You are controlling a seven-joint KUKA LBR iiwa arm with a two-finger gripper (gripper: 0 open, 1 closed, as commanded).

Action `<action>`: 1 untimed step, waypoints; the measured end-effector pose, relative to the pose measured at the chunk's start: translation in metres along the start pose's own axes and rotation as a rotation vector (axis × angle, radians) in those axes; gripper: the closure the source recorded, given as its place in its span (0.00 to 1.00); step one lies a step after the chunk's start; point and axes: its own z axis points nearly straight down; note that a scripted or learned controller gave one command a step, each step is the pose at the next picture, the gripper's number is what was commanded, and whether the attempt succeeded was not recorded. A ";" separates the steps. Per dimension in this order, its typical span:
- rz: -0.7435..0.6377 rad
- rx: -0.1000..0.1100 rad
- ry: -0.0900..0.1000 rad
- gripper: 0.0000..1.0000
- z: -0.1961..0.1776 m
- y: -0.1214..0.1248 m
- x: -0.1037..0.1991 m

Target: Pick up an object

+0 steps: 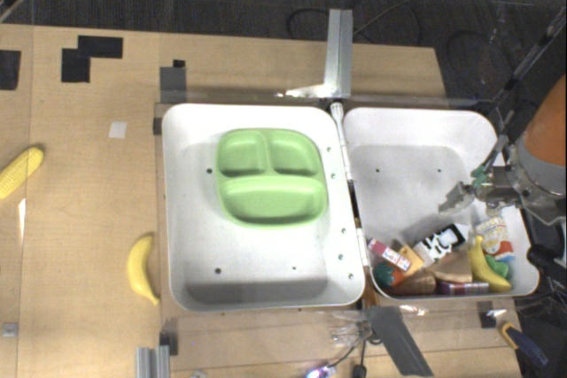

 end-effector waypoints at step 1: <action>-0.170 -0.004 -0.001 0.00 0.086 -0.010 0.029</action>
